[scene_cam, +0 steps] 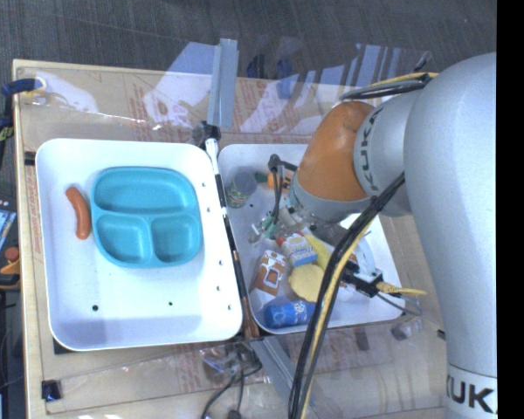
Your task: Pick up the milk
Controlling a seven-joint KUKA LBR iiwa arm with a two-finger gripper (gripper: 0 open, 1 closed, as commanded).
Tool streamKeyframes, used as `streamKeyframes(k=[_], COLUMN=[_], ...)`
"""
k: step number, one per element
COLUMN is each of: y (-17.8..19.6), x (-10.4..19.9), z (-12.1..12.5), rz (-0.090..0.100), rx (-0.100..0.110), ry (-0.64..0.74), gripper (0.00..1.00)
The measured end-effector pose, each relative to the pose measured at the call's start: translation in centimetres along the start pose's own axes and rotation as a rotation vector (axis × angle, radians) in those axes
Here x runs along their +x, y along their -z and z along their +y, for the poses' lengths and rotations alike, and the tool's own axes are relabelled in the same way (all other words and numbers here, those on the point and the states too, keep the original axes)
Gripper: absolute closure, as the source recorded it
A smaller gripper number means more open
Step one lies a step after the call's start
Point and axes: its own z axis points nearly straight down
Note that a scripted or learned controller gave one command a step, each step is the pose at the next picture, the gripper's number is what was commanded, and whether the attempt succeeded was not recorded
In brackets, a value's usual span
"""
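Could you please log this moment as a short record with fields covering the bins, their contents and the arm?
left bin: holds a blue divided tray with a sausage lying beside it on its left
right bin: holds a cluster of small items, including a brown-and-white carton, a yellow round item and a blue item
arm: reaches in from the right, over the right bin
pincer: hidden beneath the wrist, state cannot be told
milk: not yet lifted
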Motion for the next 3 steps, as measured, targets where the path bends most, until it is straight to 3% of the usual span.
streamKeyframes(k=[1, 2, 3], y=[-1.3, -1.3, 6.2], x=[0.3, 0.3, -5.9], z=[-5.9, -5.9, 2.8], rz=[0.009, 0.009, 0.005], rx=[0.001, 0.001, -0.001], ry=[0.438, 0.438, 0.433], gripper=[1.00, 0.00, 0.00])
